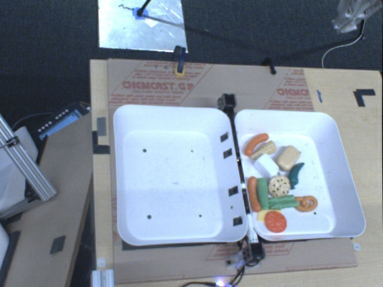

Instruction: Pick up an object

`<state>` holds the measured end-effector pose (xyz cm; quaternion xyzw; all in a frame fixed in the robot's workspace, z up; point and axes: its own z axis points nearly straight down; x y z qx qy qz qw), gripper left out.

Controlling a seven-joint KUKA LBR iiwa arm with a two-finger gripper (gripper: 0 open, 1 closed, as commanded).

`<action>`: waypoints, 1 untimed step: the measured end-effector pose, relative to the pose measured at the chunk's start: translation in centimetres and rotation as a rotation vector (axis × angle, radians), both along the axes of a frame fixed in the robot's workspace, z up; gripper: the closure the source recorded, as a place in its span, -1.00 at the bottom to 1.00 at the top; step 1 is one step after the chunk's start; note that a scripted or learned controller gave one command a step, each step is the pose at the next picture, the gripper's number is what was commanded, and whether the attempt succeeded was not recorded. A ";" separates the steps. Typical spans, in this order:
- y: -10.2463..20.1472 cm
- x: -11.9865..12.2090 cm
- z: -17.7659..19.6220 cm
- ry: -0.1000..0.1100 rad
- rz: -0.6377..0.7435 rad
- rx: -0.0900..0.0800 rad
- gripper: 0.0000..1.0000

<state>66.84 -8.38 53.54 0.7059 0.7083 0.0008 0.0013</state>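
Observation:
The right white bin (341,160) holds a cluster of toy foods in its left half. Among them are an orange sausage (257,142), a beige bread piece (288,157), a white block (266,165), a teal piece (296,173), a speckled cookie (279,186), a green piece (276,201), an orange pretzel (307,204) and a red round slice (276,221). My gripper (356,8) hangs at the top right corner, far above and behind the bin, over the dark floor. It is pale and blurred, and nothing shows in it.
The left white bin (173,172) sits beside the right one on a cardboard sheet (155,82). A yellow clamp (179,61) grips the sheet's back edge. A shiny metal plate (142,15) lies behind. An aluminium frame (24,166) stands at the left.

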 end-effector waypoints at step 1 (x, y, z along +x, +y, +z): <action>1.0 0.0 0.0 0.000 0.000 0.000 1.00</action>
